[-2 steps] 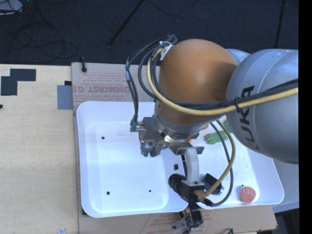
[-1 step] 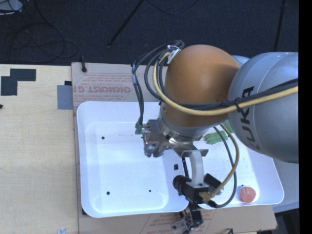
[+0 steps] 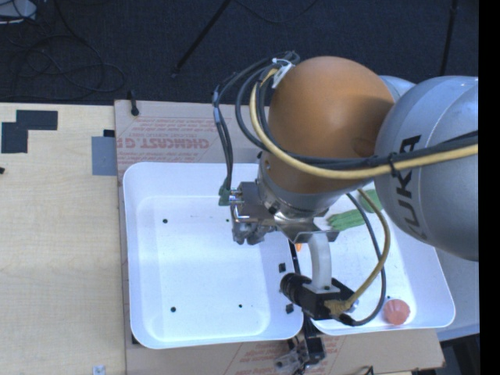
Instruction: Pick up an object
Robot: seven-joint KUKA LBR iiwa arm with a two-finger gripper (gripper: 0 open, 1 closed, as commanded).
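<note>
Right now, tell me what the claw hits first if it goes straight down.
Likely the white floor of the view's left bin, near its right edge; the claw points down over it, though depth is unclear.

Ball (image 3: 397, 312) in rt bin (image 3: 434, 294), prob. front corner

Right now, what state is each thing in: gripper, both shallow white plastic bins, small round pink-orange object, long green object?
Left shallow white plastic bin: flat on bench.
Right bin: flat, holds both objects.
Gripper: low over left bin's right side.
Small round pink-orange object: loose in right bin's near corner.
Long green object: lying in right bin, partly behind arm.
</note>
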